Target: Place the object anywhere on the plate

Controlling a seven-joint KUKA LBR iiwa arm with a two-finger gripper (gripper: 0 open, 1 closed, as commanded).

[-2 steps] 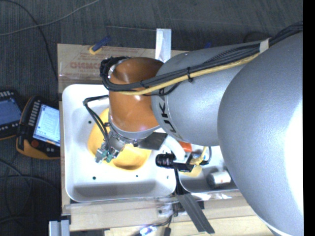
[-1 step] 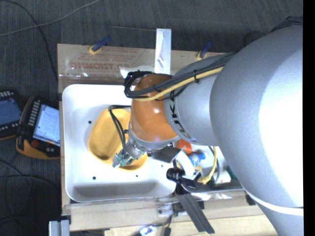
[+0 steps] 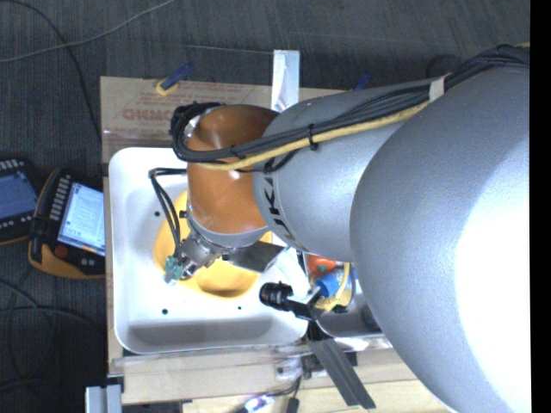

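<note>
Object: a small teal bit [image 3: 173,272] at the gripper's tip, over the plate's left edge. Its shape is too small to make out.
Gripper [image 3: 179,267]: pointing down-left into the left bin, low over the plate. Cannot tell how far open it is, or whether it grips the teal bit or merely touches it.
Plate [image 3: 217,280]: yellow, round, smooth, with a dull sheen. It lies flat on the left bin's floor, and its upper part is hidden under the wrist.
Left bin [image 3: 129,231]: white, shallow, glossy plastic with rounded corners and a raised rim.
Arm [image 3: 413,196]: matt grey shell, bulky, reaching in from the right and covering most of the right bin.
Orange band [image 3: 225,175]: smooth cylinder just above the wrist, standing over the left bin's upper middle.
Right bin: orange, blue and yellow things [image 3: 329,275] show in a gap under the arm, kinds unclear.
Cardboard [image 3: 138,110]: brown sheet with red print, under the bins' far side.
Clip [image 3: 175,77]: blue, at the cardboard's top edge.
Pendant [image 3: 73,224]: orange-and-black casing with a lit screen, on the carpet left of the bench.
Carpet [image 3: 86,24]: dark grey, ribbed.
</note>
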